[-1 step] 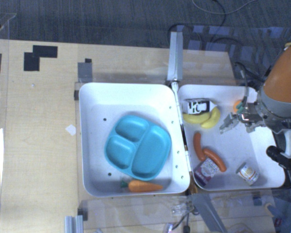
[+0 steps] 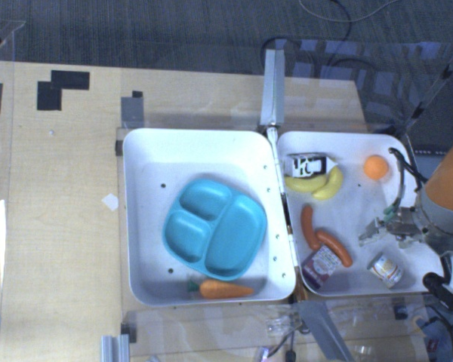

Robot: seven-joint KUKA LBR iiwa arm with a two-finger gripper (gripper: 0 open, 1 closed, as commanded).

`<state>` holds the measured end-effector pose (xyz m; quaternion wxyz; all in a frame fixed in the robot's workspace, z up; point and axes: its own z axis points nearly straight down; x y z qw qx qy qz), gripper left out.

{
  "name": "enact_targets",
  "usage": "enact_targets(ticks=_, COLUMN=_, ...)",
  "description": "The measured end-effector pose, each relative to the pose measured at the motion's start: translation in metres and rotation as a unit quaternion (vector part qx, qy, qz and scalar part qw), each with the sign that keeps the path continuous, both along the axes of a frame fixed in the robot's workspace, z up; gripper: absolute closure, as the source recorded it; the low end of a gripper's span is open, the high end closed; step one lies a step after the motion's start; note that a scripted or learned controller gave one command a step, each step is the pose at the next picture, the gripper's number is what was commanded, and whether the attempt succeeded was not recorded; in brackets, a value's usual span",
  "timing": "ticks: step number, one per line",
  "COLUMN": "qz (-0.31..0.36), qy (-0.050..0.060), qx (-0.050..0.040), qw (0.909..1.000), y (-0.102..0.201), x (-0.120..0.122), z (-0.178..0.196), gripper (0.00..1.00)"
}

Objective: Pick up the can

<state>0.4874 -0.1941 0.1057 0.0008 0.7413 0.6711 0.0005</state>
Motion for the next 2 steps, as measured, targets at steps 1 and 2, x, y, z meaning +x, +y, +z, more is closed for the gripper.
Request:
enact_targets(ticks=1, qz=-0.032, qy=-0.006, qx=-0.0006, qw=0.9995, y=0.009, x=0.067, z=-0.016, gripper=0.0)
enact_targets(ticks=2, qz=0.036, qy=-0.001, qx=-0.0002, qw=0.9994, y=0.055, x=0.075, z=0.001, gripper=0.0)
